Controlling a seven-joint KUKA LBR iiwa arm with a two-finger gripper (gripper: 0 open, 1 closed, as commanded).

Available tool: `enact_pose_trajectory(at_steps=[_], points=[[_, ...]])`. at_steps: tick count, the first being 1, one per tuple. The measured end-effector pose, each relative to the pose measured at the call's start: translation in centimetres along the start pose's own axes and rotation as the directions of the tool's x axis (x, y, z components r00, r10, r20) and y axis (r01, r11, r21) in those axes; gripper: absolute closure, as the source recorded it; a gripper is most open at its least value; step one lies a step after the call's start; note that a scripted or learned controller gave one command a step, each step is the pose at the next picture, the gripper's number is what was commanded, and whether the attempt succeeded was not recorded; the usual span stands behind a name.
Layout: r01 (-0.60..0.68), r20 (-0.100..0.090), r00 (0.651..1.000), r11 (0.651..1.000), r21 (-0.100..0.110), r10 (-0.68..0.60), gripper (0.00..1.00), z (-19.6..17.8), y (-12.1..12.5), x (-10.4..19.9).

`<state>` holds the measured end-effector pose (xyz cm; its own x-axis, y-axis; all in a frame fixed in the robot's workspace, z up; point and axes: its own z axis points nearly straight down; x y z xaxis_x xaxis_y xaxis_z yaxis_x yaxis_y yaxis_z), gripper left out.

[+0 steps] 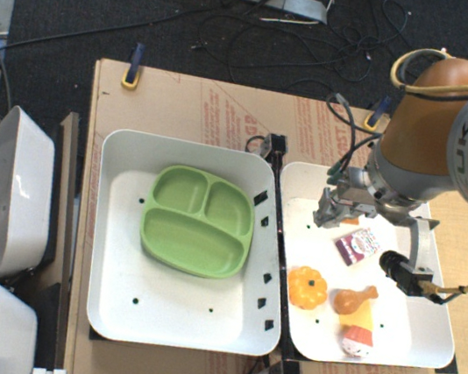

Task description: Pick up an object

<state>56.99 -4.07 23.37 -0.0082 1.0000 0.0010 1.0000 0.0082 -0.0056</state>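
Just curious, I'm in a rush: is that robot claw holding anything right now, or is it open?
Gripper: above the right bin, near its back edge; open or closed cannot be told, and nothing visibly held.

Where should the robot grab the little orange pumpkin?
Probably around its round middle, coming straight down from above. The orange pumpkin sits on the right bin's floor, apart from the drumstick toy, with bare floor on either side of it for the fingers.

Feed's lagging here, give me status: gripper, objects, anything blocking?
Gripper over right bin, far-left corner, nothing seen held. Pumpkin, drumstick, purple packet loose. Green tray in left bin. Nothing blocking.
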Motion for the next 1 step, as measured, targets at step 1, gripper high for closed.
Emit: enact_pose_trajectory(at_steps=[1], points=[[0.001, 0.0, 1.0, 1.0, 0.001, -0.001, 1.0, 1.45, 0.33, 5.5]])
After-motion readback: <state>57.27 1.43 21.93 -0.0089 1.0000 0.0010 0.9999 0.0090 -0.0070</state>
